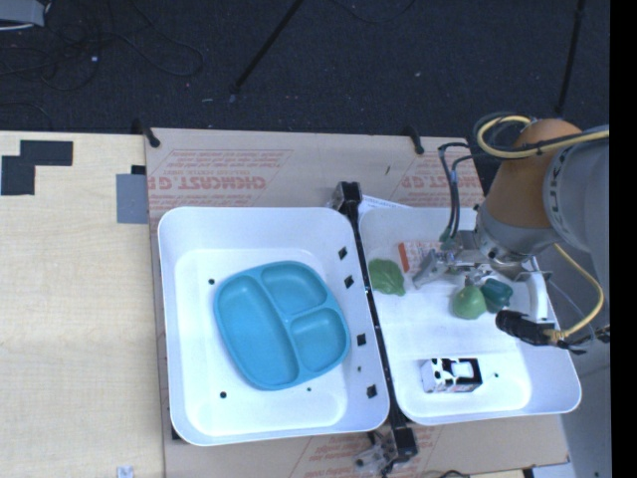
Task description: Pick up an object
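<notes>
We see the gripper (456, 267) low over the right bin (518, 361), in that bin's far half. The grey arm (587, 202) and its orange band (523, 182) come in from the right. From this height the gripper's metal parts are a small, glinting tangle. We cannot tell whether it is released or clenched, nor whether anything sits inside it.

Just below it in the view lies a pale green lump (466, 304). A darker teal piece (497, 292) sits right against the lump's right side. We cannot make out whether the gripper touches either of these 2, because it overlaps their upper edges.

Left of the gripper, near the bin's left wall, lies a green leaf-like piece (386, 277). A small orange piece (403, 257) lies just beside it on its upper right. At the near side of the same bin, well apart from the gripper, is a black-and-white item (451, 374), too blurred for us to name.

The left bin (189, 267) holds 1 blue tray (279, 322) with 3 compartments, lying flat and turned at a slant. Both bins rest on a cardboard sheet (229, 172) whose print reads reversed.
</notes>
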`<state>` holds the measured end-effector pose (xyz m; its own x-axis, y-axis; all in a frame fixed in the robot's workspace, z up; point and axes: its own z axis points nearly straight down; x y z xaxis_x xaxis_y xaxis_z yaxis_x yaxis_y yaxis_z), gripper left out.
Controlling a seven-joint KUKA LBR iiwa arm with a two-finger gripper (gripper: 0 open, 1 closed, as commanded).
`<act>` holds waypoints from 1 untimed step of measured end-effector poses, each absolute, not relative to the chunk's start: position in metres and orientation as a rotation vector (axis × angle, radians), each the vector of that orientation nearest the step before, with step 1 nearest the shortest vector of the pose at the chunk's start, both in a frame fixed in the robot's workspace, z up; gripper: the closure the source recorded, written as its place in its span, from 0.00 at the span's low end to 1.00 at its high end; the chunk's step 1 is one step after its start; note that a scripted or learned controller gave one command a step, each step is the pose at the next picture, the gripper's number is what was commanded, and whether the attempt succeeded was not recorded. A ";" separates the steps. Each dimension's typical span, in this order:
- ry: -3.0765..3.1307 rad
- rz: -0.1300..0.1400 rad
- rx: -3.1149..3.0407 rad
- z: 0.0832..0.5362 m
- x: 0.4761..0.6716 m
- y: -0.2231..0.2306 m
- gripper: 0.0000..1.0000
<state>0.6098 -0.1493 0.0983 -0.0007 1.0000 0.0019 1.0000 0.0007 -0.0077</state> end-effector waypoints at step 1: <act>-2.217 0.004 -2.220 0.087 0.609 -0.148 0.00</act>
<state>0.6093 -0.1483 0.0868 0.0012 1.0000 0.0012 1.0000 -0.0012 -0.0049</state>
